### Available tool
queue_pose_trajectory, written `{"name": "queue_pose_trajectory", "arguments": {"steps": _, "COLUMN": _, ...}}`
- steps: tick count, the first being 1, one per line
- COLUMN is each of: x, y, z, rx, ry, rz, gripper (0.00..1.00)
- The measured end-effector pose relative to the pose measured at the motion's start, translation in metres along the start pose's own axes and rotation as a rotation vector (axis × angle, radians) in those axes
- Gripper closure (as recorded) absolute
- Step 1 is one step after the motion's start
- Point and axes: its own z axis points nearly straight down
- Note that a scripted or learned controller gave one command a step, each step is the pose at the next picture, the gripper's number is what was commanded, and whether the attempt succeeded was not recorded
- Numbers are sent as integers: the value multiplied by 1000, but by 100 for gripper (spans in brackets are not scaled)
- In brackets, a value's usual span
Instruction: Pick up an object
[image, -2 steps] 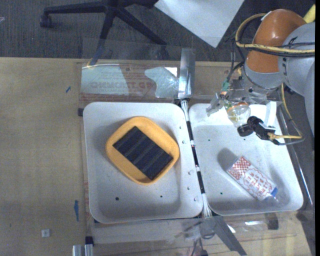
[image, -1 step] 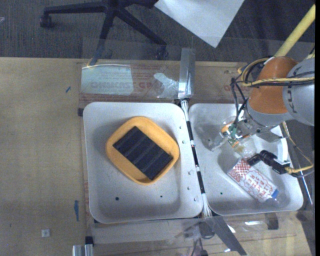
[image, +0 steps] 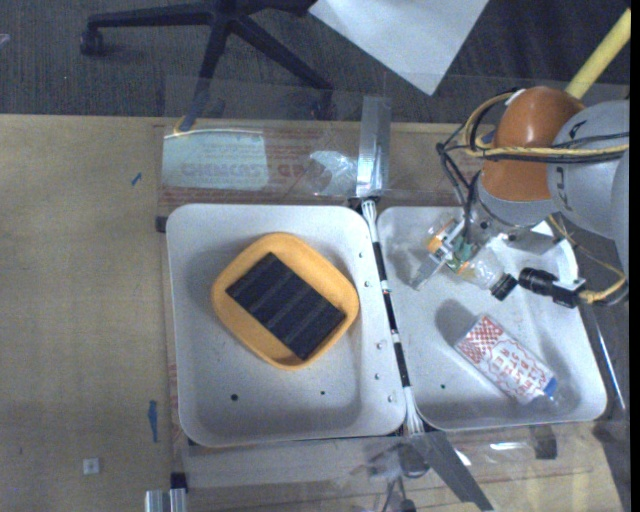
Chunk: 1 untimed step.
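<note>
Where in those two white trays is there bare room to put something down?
Left bin: bare floor along the front and left, around the orange pad. Right bin: a bare front-left corner beside the red-and-white packet. The right bin's back is crowded by the gripper and its cables.

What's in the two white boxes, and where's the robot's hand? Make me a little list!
left bin: orange pad with a dark ribbed panel, lying flat near the middle
right bin: red-and-white patterned packet, lying slantwise toward the front
arm: reaches in from the right, over the right bin's back part
gripper: low over the right bin's back left, apart from the packet
</note>
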Motion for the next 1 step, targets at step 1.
{"name": "queue_pose_trajectory", "arguments": {"steps": 1, "x": 1, "y": 9, "z": 1, "rx": -9, "ry": 5, "rz": 258, "gripper": 0}}
